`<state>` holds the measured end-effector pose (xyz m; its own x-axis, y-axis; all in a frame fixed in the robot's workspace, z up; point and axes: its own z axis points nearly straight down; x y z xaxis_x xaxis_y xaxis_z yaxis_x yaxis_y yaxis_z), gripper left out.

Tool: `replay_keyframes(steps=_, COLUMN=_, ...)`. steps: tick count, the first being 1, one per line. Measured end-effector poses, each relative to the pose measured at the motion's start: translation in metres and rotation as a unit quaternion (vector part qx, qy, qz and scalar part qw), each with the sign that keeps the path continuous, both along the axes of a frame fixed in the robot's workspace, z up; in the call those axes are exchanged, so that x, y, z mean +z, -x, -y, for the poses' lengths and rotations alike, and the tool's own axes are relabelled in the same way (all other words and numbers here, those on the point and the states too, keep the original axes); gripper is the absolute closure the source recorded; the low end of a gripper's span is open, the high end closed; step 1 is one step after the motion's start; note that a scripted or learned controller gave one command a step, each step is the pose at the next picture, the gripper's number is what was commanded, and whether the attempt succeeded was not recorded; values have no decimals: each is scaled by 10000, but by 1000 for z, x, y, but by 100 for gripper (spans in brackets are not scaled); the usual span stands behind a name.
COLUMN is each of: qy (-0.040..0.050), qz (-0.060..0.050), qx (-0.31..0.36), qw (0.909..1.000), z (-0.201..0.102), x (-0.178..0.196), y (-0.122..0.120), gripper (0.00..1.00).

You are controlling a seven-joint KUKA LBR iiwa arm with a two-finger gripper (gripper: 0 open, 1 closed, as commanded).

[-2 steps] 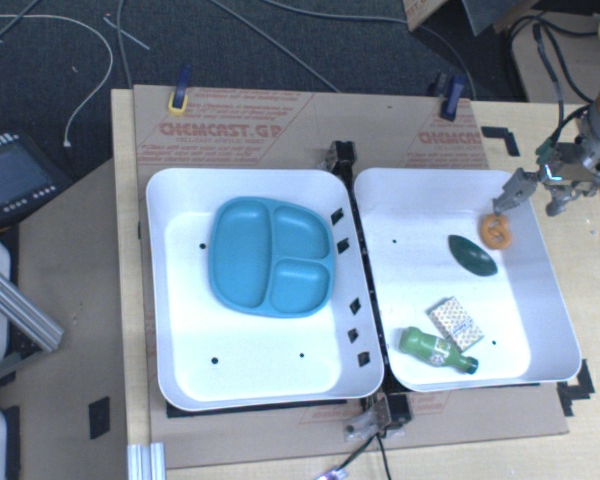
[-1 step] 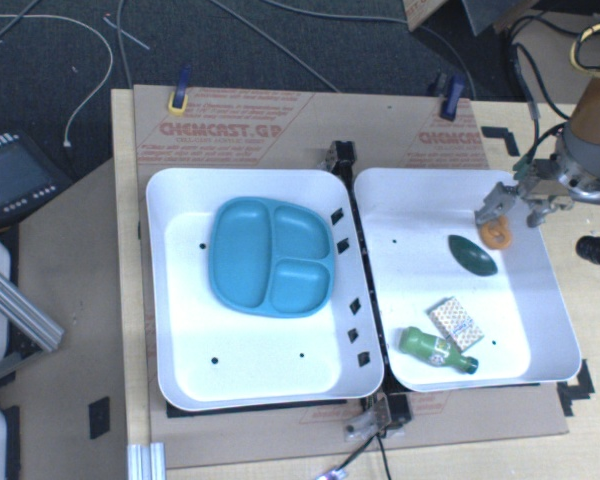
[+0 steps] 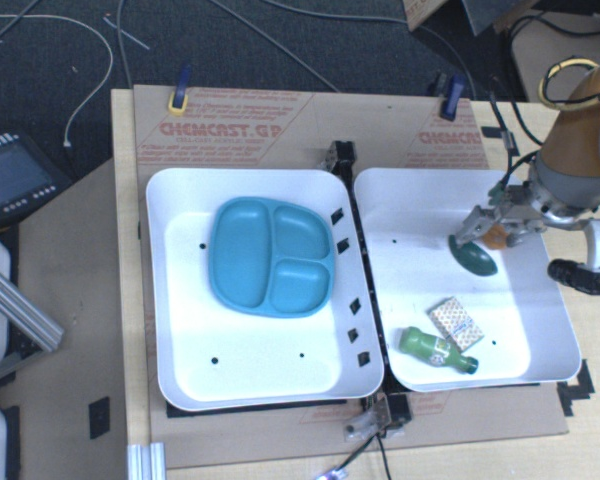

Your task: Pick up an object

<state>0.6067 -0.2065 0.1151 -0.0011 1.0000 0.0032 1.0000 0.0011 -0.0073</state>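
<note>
Just beneath pincer (image 3: 483, 230): dark green object (image 3: 475, 258).

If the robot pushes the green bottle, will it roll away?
Probably a little. The green bottle lies on its side in the right bin, and its rounded body could roll. The small patterned packet seems to touch it and might block it. It looks small and plastic, so likely light.
</note>
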Motion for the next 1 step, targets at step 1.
replay_keyframes(steps=1, qy=14, qz=48, qx=3, qw=10000, z=1, x=16, y=-3, gripper=100)
